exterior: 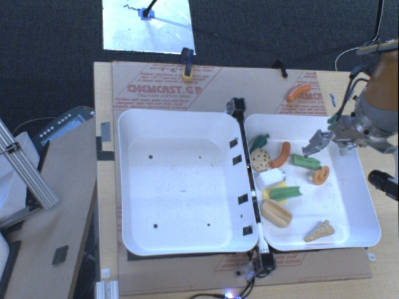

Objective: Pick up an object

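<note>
Cheese wedge (319,231) sits nearest; end effector (316,143) hovers empty, fingers slightly parted, green bean (305,162) just near-left below it.

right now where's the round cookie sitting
The cookie lies in the right bin, near its left wall, just below the dark green piece and left of the orange sausage.

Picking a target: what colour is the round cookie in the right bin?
Tan with dark spots: the cookie, seen in the camera view.
</note>
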`<state>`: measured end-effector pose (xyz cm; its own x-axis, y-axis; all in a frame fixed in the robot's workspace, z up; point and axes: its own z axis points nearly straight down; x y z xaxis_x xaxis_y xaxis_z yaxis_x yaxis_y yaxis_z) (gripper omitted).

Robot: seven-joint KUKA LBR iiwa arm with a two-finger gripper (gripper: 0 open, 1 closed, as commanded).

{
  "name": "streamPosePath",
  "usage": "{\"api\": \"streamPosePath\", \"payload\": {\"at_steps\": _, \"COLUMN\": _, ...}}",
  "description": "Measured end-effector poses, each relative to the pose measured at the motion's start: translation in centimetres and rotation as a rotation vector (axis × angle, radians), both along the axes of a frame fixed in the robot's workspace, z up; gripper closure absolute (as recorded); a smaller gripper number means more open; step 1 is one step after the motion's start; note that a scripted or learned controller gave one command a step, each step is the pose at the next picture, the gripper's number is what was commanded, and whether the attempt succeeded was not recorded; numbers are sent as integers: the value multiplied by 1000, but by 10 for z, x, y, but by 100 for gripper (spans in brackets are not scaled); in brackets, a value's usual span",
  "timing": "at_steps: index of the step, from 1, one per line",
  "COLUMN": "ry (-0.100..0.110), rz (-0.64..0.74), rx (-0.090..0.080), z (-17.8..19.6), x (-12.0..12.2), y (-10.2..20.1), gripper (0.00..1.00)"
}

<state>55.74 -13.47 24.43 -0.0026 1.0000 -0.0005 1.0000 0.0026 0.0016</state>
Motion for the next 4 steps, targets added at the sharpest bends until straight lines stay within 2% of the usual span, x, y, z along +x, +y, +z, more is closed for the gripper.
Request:
{"api": "streamPosePath", "payload": {"at_steps": 1, "ry": -3, "rz": 3, "rx": 0, "z": 11, "x": 1, "y": 0, "gripper": 100}}
{"api": "streamPosePath", "payload": {"at_steps": 2, "ry": 12, "rz": 0, "rx": 4, "z": -121, "x": -45, "y": 26, "gripper": 100}}
{"api": "streamPosePath", "payload": {"at_steps": 3, "ry": 2, "rz": -2, "rx": 1, "z": -162, "x": -61, "y": 42, "gripper": 100}}
{"api": "streamPosePath", "payload": {"at_steps": 4, "ry": -12, "rz": 6, "rx": 0, "z": -53, "x": -25, "y": 69, "gripper": 100}}
